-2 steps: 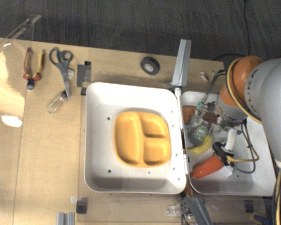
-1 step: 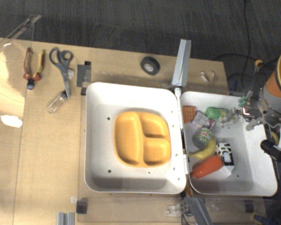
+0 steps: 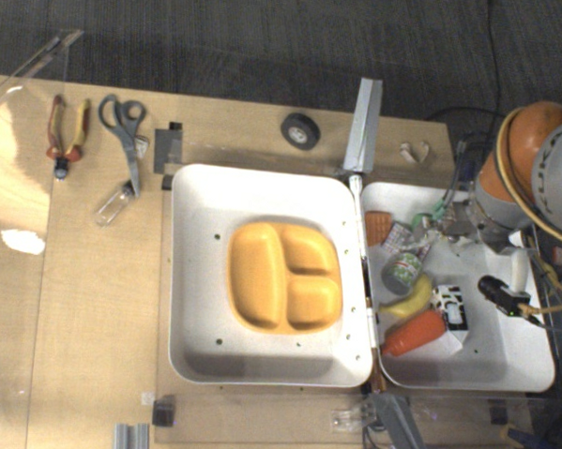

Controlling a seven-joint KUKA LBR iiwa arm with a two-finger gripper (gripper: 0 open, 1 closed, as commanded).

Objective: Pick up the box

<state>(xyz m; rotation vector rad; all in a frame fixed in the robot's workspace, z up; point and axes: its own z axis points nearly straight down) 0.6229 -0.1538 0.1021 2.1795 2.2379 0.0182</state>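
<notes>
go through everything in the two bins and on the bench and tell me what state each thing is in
yellow divided tray: lying flat, middle of left bin.
banana: lying in right bin, beside the carrot.
carrot: lying on its side.
small can: tipped over.
box: lying flat, not held.
scissors: shut, on bench.
pliers: shut, on bench.
tape roll: flat on bench.
gripper: above right bin's far side.

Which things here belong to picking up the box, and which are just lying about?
Job: box, gripper, right bin.

Lying about: yellow tray, banana, carrot, can, scissors, pliers, tape roll.
</notes>
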